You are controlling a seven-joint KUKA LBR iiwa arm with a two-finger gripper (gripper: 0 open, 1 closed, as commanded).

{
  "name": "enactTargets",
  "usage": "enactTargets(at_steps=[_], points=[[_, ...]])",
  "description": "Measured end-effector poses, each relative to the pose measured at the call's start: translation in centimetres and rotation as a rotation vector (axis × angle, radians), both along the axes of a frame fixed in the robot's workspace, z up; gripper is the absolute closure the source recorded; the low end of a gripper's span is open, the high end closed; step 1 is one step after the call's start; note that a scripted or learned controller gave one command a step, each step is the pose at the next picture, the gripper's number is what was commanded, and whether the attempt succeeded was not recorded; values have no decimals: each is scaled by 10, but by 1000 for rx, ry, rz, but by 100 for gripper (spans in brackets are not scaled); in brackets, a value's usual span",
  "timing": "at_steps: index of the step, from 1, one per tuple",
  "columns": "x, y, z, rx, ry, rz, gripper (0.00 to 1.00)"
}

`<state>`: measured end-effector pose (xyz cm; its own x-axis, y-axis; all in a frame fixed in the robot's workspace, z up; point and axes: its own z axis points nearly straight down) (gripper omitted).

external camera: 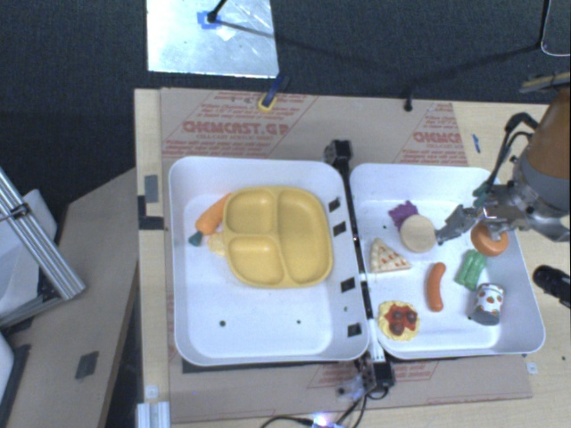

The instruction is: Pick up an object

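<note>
Orange toy [490,240] beside claw [464,219].

Floor [71,69]: dark blue-grey carpet, filling your view from 9 o'clock round to 2 o'clock.
Metal plate [212,23]: shiny square sheet lying on the floor at 12 o'clock, blue tape at its middle, a thin rod slanting onto it.
Tabletop [152,328]: pale wood, covered by a brown printed cardboard sheet [294,123].
Aluminium frame [27,239]: silver rails at 9 o'clock.
Cables [482,61]: thin black lines crossing the floor at 2 o'clock.
</note>
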<state>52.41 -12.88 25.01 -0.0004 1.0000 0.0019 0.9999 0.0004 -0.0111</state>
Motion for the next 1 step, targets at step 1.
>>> enactTargets(at_steps=[1], points=[[2,0,6,-2,-13,3,0]])
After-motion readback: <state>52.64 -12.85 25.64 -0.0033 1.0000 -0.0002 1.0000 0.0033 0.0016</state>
